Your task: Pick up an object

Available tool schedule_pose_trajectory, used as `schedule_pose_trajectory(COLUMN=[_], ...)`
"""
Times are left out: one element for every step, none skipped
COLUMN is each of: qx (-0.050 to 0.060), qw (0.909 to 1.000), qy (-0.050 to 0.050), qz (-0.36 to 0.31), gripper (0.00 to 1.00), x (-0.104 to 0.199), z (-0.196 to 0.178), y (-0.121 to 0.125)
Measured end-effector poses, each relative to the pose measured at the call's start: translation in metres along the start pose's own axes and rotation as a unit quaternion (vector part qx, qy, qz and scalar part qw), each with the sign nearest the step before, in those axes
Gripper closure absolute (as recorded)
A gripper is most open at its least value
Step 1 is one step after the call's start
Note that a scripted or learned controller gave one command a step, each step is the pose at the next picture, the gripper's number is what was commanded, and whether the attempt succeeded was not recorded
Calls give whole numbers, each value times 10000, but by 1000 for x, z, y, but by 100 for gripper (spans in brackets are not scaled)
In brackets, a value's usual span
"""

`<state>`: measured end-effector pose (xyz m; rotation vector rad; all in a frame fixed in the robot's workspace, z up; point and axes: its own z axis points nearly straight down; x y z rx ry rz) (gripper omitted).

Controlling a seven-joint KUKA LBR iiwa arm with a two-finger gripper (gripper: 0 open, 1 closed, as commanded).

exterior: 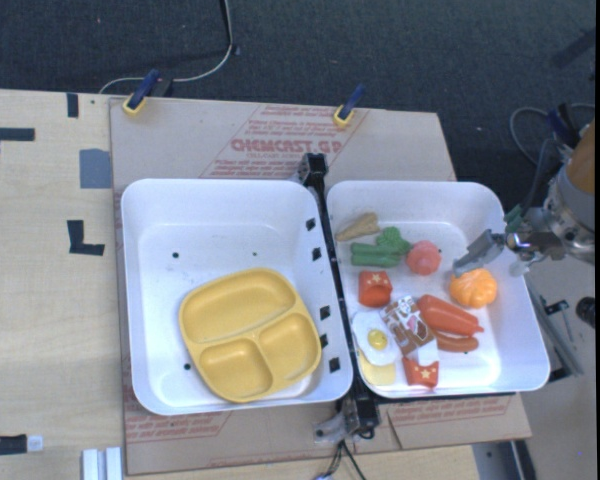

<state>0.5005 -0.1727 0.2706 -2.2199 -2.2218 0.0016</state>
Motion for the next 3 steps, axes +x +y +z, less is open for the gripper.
schedule_pose_trajectory(qx=[61,-44,-52], qw=[10000,10000,10000], qy=[28,-21,-6], qz=[-10,14,9], gripper=[0,0,100], x=[47,71,71], z=[106,186,171], y=[-19,-12,-11])
